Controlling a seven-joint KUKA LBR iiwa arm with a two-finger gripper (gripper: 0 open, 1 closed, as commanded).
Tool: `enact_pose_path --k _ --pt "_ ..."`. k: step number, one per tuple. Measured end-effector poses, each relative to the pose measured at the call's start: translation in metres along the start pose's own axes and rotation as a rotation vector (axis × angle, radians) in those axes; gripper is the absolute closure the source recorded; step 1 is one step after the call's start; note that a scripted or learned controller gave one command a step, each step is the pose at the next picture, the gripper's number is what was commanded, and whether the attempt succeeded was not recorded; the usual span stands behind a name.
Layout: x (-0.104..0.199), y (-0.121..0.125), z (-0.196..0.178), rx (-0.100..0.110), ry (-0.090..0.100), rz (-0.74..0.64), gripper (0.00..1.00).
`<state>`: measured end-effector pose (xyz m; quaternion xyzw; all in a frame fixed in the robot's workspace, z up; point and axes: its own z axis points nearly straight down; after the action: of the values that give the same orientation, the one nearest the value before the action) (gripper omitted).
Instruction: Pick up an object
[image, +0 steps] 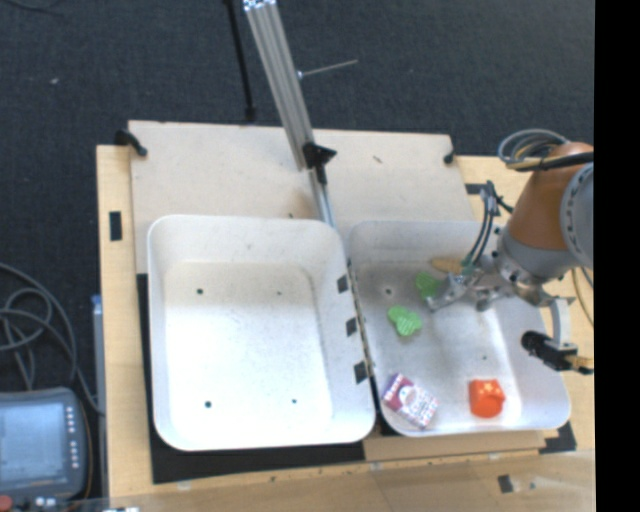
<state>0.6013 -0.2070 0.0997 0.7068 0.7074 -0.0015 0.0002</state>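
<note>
Now | jaws (452, 291) low in right bin (520, 415) | green object (405, 321) just beside

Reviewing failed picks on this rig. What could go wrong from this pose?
1. The gripper sits low in the right bin, close beside two green objects, one next to it and one further left. It may nudge one rather than grasp it.
2. Contact could push a green piece toward the bin's left wall.
3. The orange object and the red-and-white packet lie well apart from the gripper, so a miss here likely comes up with nothing.
</note>
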Motion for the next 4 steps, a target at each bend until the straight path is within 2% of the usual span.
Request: enact_pose_path --k 1,4 --pt "-0.001 0.002 -0.013 -0.007 -0.001 0.0 1.0" --pt "-0.018 0.009 -0.172 -0.01 0.0 -0.005 1.0"
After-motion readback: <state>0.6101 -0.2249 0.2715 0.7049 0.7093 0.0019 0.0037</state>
